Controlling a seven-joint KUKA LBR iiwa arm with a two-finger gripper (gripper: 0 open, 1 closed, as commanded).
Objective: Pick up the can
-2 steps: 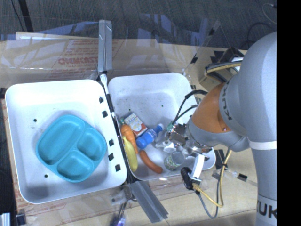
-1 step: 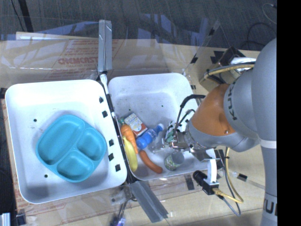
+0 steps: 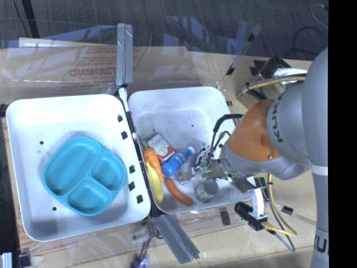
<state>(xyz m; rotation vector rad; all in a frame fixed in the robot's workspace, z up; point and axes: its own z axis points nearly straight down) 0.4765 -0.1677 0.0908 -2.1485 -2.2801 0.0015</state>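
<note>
1. Presently, can (image 3: 206, 190): right bin (image 3: 184, 102), near front edge, beside hot dog (image 3: 178, 192).
2. End effector (image 3: 204, 166): directly above can; grip state cannot be told.
3. Left bin (image 3: 33, 121): blue tray (image 3: 83, 175).

Red block lettering, apparently reading "CHEMCAST", is printed on the brown protective sheet (image 3: 83, 66) at the upper left of the frame. The letters "KU" stand vertically on the grey arm (image 3: 295, 121) at right. The small carton's (image 3: 159, 146) label is illegible.
</note>
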